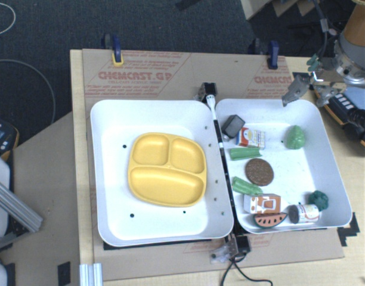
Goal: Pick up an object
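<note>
Over at the far right corner of the right white bin (334, 177), the grey two-finger gripper (299, 91) is hanging above the rim with nothing between its fingers, though how far they're spread I honestly can't tell. Sitting in that bin I'm counting two small cartons (251, 137), two green pods (244, 154), one brown round cookie (259, 171), one watermelon slice (270, 220), one dark grey block (233, 125) and one pale green lump (294, 137), while the left white bin (105, 159) is carrying one yellow three-compartment plastic plate (167, 169). Red print on the brown board (87, 219) underneath is reading "CHEMCAST", and the carton labels are too small to read.
</note>
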Robot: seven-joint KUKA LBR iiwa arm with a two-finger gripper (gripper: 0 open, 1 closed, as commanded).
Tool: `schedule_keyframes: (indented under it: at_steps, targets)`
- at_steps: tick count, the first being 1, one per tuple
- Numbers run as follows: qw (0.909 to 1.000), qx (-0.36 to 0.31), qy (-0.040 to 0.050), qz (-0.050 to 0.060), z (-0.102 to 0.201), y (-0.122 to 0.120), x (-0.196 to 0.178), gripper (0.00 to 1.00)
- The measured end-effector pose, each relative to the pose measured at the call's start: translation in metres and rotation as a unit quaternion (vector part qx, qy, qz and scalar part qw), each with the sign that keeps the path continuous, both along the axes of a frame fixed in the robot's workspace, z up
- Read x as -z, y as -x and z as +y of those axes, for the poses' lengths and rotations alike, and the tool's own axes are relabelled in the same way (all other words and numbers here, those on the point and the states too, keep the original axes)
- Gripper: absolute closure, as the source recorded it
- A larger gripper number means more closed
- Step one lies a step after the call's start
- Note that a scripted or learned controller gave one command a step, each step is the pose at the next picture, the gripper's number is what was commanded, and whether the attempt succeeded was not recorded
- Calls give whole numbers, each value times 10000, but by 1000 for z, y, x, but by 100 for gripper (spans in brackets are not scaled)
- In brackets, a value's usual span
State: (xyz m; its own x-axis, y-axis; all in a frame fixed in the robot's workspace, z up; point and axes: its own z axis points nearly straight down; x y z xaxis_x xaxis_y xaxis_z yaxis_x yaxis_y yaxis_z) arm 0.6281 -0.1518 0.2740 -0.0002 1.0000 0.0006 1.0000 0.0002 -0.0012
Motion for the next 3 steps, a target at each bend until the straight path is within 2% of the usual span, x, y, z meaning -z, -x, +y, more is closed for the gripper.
schedule_keyframes:
  at_steps: [1, 2, 3]
  targets:
    - [10000, 17, -13, 56, -11, 47, 103, 0]
    - [10000, 17, -13, -2, 5, 89, 192, 0]
    - [10000, -43, -9, -60, 83, 104, 83, 0]
